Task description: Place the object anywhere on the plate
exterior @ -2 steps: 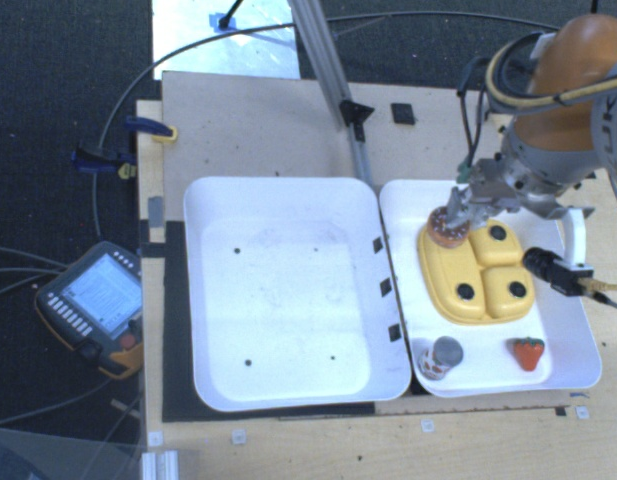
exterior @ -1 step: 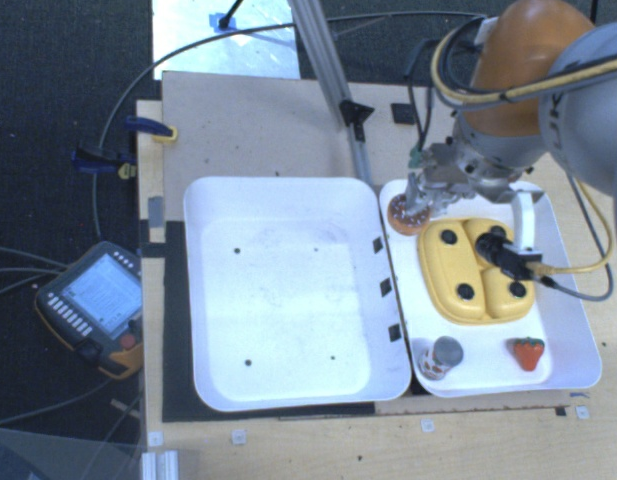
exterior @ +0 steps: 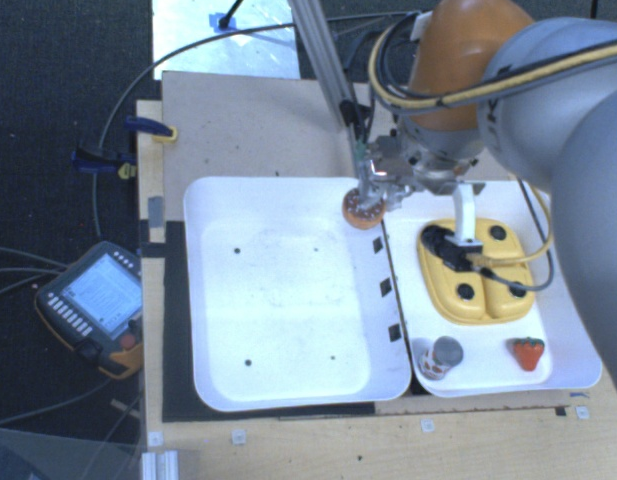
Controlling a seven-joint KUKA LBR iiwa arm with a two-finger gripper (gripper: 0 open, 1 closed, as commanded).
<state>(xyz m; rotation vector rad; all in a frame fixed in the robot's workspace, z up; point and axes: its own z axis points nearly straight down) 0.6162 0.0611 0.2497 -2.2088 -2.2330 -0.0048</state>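
One small round object (exterior: 363,211) at left bin's (exterior: 278,288) far right corner, under claw (exterior: 373,190); claw state unclear; confirm grip before moving toward yellow plate (exterior: 476,273).

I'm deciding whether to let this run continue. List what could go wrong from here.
1. The gripper is at a small brown round object right on the rim between the two bins; if it slips, it could drop into either bin.
2. The yellow plate sits near a can and a strawberry, which a low pass might knock.
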